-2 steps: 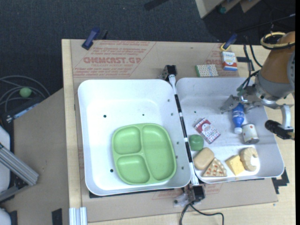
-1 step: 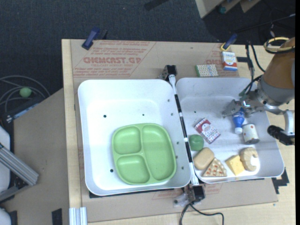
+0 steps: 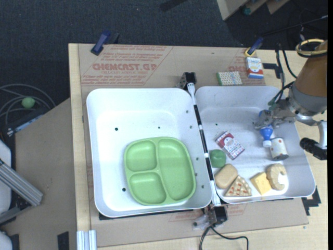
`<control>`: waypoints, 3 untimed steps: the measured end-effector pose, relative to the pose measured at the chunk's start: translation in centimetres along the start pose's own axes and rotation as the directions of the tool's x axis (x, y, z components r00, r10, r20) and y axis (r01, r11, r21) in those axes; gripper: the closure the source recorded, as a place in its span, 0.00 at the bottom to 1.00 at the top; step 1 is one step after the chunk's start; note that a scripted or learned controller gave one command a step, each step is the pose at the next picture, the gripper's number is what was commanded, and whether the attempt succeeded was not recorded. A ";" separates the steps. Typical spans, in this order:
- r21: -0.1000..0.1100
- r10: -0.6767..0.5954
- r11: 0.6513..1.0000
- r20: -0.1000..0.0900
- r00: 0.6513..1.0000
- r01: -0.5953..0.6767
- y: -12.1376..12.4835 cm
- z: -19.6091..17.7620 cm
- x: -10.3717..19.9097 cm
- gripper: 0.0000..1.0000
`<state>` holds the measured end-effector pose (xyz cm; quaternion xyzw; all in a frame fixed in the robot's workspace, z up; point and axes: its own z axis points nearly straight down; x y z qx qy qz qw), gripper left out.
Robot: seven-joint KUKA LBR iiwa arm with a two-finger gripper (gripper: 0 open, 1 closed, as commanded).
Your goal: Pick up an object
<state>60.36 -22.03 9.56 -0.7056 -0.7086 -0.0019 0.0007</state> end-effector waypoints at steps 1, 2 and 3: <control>-0.003 0.002 1.000 0.003 1.000 -0.002 5.1 -7.9 6.9 1.00; -0.002 0.002 1.000 0.003 1.000 -0.002 4.1 -12.4 12.3 1.00; 0.004 0.002 1.000 0.002 1.000 -0.002 -0.1 -11.6 20.5 1.00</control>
